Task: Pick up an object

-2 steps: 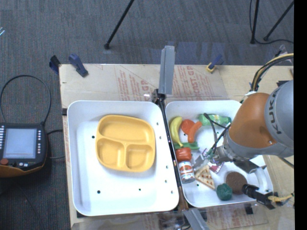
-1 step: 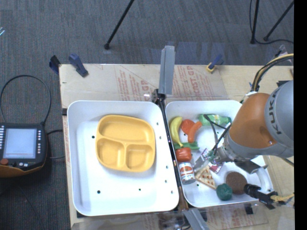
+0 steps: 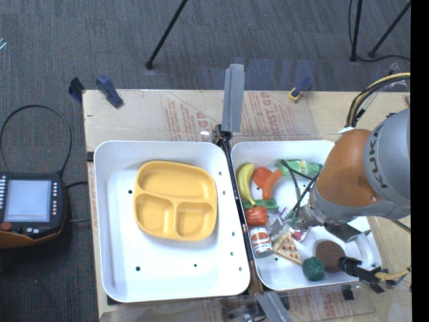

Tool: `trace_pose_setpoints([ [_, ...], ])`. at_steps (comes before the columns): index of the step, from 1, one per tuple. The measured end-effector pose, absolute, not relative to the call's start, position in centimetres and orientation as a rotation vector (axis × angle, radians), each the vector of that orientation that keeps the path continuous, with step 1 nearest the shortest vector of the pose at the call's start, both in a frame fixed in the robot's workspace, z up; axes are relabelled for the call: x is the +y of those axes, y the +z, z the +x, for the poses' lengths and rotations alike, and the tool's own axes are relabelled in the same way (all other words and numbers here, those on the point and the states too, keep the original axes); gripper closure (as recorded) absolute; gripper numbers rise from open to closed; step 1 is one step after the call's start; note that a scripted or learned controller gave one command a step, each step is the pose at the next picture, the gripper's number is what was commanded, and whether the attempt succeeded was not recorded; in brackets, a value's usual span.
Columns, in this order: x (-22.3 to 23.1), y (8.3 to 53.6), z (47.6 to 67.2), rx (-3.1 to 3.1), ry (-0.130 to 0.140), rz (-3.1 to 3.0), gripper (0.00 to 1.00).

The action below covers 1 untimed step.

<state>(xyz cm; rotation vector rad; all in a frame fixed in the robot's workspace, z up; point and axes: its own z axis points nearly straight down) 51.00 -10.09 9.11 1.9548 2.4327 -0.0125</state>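
The gripper [image 3: 289, 221] sits low inside the right bin [image 3: 348, 274], its metal tip among the toy foods near the bin's middle; whether it is parted or closed on anything cannot be told, because the wrist and the clutter hide it. Just beside the tip lie a small can [image 3: 260, 241] with a red label, a waffle wedge [image 3: 288, 248] and a red tomato-like piece [image 3: 256, 215]. Farther up the bin are a yellow banana [image 3: 245, 182], curved along the left wall, an orange-red piece [image 3: 267, 180] touching it, and a green leafy item [image 3: 300, 168] near the top wall. Toward the bin's lower right sit a brown round object [image 3: 328, 251] and a dark green lump [image 3: 312, 268], close to each other.

The left bin [image 3: 117, 247] holds a yellow divided plate [image 3: 176, 200] with three compartments, lying flat in its upper middle.

Both bins rest side by side on a cardboard-covered bench [image 3: 154, 116], with blue clamps [image 3: 108, 90] at its far edge. Beyond is grey carpet [image 3: 80, 32] with tripod legs [image 3: 171, 25]. A teach pendant [image 3: 30, 203] lies on the floor at left, its cable looping.

The arm [image 3: 375, 170] enters from the right, its orange band bent over the right bin, wrist angled down and leftward.
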Motion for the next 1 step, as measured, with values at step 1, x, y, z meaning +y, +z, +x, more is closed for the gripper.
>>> trace_pose_setpoints([
  [1, -10.49, 8.96, 51.63, 2.313, 0.001, 2.115, 0.0],
])
